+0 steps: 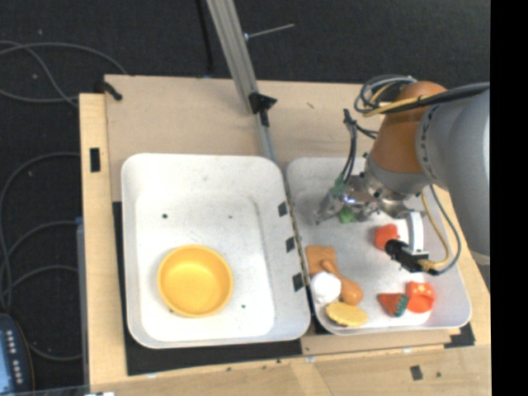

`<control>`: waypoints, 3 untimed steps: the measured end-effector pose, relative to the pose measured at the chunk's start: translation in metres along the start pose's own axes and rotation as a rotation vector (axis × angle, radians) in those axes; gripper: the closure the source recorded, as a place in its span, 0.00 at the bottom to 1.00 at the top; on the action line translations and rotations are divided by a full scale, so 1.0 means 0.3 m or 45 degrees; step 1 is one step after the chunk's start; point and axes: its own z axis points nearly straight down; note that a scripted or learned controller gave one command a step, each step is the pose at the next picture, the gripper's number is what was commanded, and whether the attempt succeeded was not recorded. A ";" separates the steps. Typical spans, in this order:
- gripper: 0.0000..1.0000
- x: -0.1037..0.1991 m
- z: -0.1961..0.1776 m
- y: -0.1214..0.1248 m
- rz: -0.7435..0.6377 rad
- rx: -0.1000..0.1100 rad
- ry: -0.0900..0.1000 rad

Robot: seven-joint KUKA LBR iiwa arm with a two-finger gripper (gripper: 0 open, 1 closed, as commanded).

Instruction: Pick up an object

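While the hand (345, 205) is hovering low in the right bin (307, 176) over a small green piece (349, 216), its opening impossible to tell, the reach is closing in and needing a clean descent.

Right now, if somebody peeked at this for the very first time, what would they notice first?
Probably the yellow bowl, bright and alone in the left bin. Next, the big grey and orange arm reaching in from the right over the right bin. Then the small colourful toys along that bin's near edge: a white ball, a yellow piece and a red one.
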 end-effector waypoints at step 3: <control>1.00 -0.022 -0.441 0.024 -0.007 -0.003 0.005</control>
